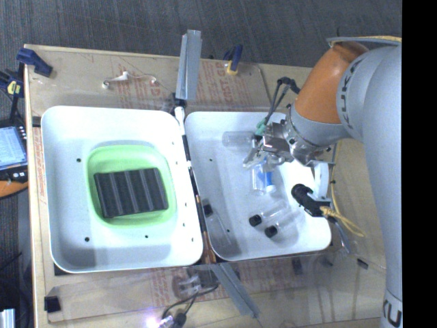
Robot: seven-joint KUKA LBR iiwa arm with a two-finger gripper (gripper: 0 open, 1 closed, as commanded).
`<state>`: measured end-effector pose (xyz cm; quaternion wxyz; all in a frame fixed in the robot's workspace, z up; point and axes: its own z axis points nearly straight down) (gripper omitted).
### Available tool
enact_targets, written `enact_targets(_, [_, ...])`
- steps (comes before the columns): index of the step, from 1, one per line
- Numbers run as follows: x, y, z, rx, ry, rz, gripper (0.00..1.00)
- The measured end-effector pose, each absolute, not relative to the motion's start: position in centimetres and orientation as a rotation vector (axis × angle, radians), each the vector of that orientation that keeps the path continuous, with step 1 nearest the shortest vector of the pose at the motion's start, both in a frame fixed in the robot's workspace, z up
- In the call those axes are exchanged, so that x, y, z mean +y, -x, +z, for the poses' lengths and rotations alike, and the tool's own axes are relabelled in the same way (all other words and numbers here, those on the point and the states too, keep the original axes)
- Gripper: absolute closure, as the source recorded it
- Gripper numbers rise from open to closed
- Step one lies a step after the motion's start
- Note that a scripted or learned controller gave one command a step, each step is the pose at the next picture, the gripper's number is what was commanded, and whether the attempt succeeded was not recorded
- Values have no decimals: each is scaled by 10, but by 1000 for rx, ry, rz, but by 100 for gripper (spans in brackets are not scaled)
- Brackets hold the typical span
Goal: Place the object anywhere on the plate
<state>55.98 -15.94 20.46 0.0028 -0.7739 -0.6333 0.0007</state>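
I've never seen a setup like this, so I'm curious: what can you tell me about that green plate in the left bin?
The pale green, rounded-square plastic plate lies flat in the middle of the left shallow white bin, resting on the bin's floor. A dark grey ribbed rectangular insert covers its centre, leaving a green rim around it.

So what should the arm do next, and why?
Probably lower the tool a little onto the clear blue-labelled object just beneath it in the right bin. The green plate sits in the left bin with only a dark ridged insert on it, so nothing has been delivered yet.
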Motion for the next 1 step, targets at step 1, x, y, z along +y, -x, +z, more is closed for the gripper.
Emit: enact_targets(1, [-160, -560, 205, -1986, 2427, 2, 0])
